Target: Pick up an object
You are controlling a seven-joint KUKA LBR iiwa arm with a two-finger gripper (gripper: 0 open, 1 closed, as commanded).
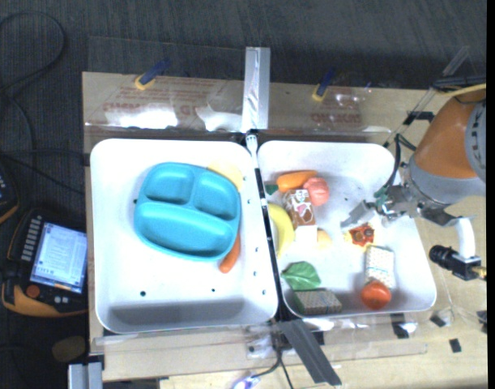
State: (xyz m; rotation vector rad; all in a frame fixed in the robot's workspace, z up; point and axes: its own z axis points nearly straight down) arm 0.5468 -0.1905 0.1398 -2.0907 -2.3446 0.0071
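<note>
Standing by the bench [101,104]: two white bins side by side; nothing lifted that I can see

Left bin [109,298]: a blue sectioned tray [186,209] lies upside-up near the middle; an orange carrot-like piece [230,256] pokes out from under its right edge; something yellow shows just behind the tray

Right bin [409,294]: a clutter of toy food; a banana [281,225] against the divider; an orange carrot [296,179] and a pink round piece [316,190] toward the back; a small printed carton [301,209] beside them; a green leaf [300,275] and a dark ridged block [317,301] at the front; a small red packet [361,234]; a white carton [378,262] touching a red tomato [376,293]

End effector [362,211]: low over the right bin, just behind the red packet; too small and dark to say whether it is released or clenched; I cannot tell

Progress: judging by this, the pick is not yet done; every object rests in a bin; the grasp and the lift are left

Writing: printing on the two cartons and the packet is too small to read; no brand legible
</note>
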